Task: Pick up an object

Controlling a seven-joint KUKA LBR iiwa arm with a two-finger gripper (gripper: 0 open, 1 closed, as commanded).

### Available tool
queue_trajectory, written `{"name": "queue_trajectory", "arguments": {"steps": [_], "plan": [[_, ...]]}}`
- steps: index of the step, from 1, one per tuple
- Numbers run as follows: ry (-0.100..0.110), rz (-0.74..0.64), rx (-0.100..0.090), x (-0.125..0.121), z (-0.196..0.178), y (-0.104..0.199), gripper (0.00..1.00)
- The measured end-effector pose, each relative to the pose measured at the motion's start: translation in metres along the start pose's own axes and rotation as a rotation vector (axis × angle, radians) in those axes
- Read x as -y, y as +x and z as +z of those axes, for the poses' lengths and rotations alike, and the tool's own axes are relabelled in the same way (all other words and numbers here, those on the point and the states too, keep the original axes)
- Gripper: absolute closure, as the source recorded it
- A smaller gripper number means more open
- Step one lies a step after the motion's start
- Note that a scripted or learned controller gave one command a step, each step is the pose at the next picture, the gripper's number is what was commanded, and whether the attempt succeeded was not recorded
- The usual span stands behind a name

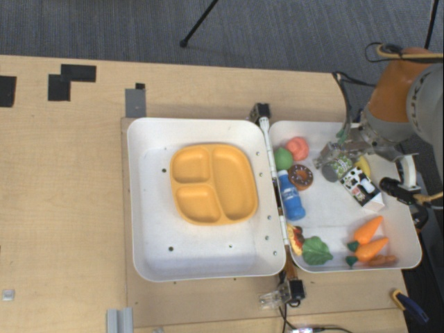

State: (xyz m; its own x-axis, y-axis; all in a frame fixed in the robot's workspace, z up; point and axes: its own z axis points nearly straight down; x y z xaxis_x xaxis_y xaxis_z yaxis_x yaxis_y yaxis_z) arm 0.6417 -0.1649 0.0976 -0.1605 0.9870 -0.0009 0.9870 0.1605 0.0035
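Wooden bench under the fixed overhead camera, grey carpet behind it, two shallow white bins side by side. From my remote seat I read this as the approach step of a pick, nothing lifted yet. The likeliest target is the small greenish-grey object (338,164) near the upper middle of the right bin (399,259), since the gripper (347,144) sits directly over or against it — whether it touches the object I cannot tell, and how far the tool is open, or whether it has anything in it, I cannot tell either; metal and object blur together at this slant. Just beside that object, toward the arm, lies a black-and-white patterned block (359,183) with a yellow piece (364,166) at its upper edge. Further out: a brown round disc (301,176), a green ball (283,158) touching a pink one (298,146), and a blue bottle (291,200) along the bin's left wall. Near the front edge sit a green leafy toy (316,250) and two orange carrots (369,238). The left bin (149,255) holds a yellow divided plate (211,184). My judgement for the next move: a clean vertical descent centred on the greenish object, a firm close, then a straight lift — the patterned block is close enough to be nudged or caught alongside.
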Motion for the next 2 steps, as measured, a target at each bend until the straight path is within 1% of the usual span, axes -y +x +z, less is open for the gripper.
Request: {"name": "queue_trajectory", "arguments": {"steps": [1,2], "plan": [[-0.006,-0.003,0.002,-0.002,-0.012,0.0,1.0],[-0.002,-0.019,0.0,0.02,-0.089,0.055,1.0]]}}
